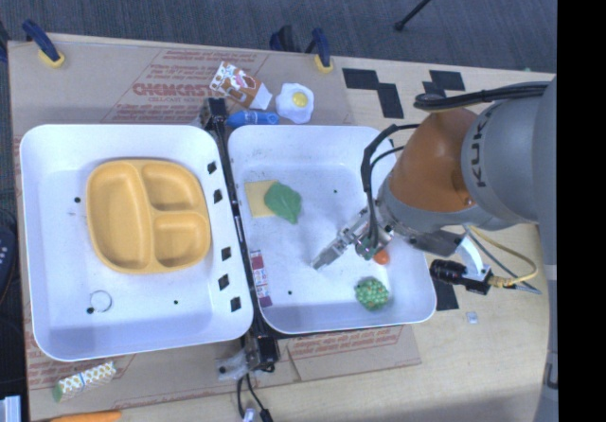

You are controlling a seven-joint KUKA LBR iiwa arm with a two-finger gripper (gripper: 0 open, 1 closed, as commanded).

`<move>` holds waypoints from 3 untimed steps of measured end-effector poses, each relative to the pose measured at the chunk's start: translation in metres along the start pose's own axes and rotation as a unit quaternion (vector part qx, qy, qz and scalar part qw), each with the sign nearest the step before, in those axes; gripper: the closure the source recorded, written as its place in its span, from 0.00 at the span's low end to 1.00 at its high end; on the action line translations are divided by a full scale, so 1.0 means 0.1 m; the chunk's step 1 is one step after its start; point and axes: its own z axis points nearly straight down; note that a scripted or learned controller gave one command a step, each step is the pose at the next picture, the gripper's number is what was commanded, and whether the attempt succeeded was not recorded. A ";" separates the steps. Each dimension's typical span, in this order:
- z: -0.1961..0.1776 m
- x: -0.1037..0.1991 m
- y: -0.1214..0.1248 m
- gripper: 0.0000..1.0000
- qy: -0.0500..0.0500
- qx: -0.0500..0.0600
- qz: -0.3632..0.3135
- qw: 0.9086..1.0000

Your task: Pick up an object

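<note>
Nearest the camera's foot of the bench, in the right bin (284, 316), a small round green object (372, 293), knobbly like a cluster of peas, lies close to the bin's near right corner. Just above it a small orange-red piece (382, 257) sits touching the underside of the arm's wrist. The gripper (333, 253) hangs low over the middle of this bin, its grey fingers pointing down-left toward the floor of the bin; nothing can be seen between them, and how wide they stand cannot be made out. Farther back in the same bin a green leaf-shaped piece (284, 202) lies partly over a pale yellow square slice (258, 199). The left bin (47, 316) holds a yellow divided tray (148, 215) with three compartments, and a small clear ring (99, 300) near the front left. Beyond the bins, on the cardboard, lie a fried-egg toy (296, 100), a blue object (252, 117) and a printed packet (232, 81).
</note>
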 end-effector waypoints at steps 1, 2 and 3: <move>0.00 -0.08 -0.10 0.00 0.000 0.000 -0.207 0.978; -0.10 -0.09 -0.09 1.00 0.000 0.000 -0.209 0.978; -1.59 0.22 0.46 1.00 -0.002 0.000 -0.302 0.953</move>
